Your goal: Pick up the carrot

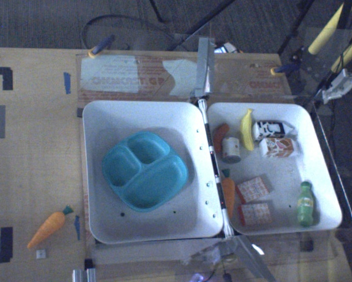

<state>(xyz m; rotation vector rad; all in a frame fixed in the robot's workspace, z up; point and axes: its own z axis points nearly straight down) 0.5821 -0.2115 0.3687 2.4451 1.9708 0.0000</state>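
Glossy teal plastic plate (144,170), smooth white plastic bins (96,157), matt wooden bench (34,151).

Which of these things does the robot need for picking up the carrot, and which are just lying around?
For the job:
- carrot in the right bin, against its left wall
- another carrot on the bench, left of the bins

Just lying about:
- blue plate in the left bin
- banana
- green bottle
- small can
- milk carton
- two red boxes

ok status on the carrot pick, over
One carrot in right bin, against its left wall, below the can. Second carrot out on the bench, left of the left bin. Nothing on top of either.
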